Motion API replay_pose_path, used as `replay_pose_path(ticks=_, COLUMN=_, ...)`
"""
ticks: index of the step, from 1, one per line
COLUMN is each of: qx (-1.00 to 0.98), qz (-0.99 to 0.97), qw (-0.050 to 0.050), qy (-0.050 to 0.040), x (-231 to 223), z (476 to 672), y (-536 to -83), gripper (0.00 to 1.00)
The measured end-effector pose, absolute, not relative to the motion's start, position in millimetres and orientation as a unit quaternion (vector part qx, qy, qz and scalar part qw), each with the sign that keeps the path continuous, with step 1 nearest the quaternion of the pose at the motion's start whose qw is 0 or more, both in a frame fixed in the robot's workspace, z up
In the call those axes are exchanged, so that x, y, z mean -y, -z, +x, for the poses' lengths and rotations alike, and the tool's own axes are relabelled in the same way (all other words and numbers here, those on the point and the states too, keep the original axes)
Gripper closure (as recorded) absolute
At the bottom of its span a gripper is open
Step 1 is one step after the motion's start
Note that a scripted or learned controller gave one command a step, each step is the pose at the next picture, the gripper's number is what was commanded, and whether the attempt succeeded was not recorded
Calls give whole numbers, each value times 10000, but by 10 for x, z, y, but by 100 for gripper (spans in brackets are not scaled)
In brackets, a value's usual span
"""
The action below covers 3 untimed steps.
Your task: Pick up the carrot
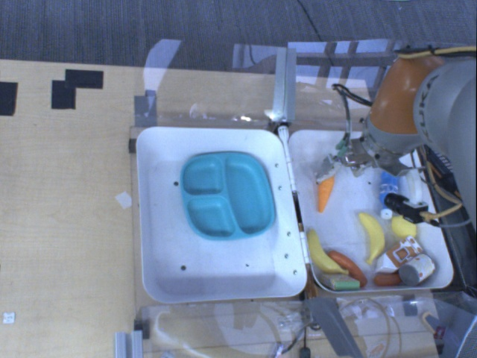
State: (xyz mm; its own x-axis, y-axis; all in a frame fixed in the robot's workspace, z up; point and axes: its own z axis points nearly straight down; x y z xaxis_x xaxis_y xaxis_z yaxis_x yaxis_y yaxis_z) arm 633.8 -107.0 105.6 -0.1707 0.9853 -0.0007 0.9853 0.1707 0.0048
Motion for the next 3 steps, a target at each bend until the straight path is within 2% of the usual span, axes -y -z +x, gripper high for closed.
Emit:
replay_pose_path(ticks=1, qx=-8479, qz=5302, qw=47, qy=-28, x=1016, z=6282, y=-888, gripper=0)
replay_pose_path(ticks=2, qx=-8481, qz=5298, qw=71, qy=-58, x=996, z=6308, y=-1015, gripper=100)
replay_pose_path(ticks=3, qx=-7080, qz=7062, qw=-26, qy=21, x=698, z=6674, y=-1834, gripper=100)
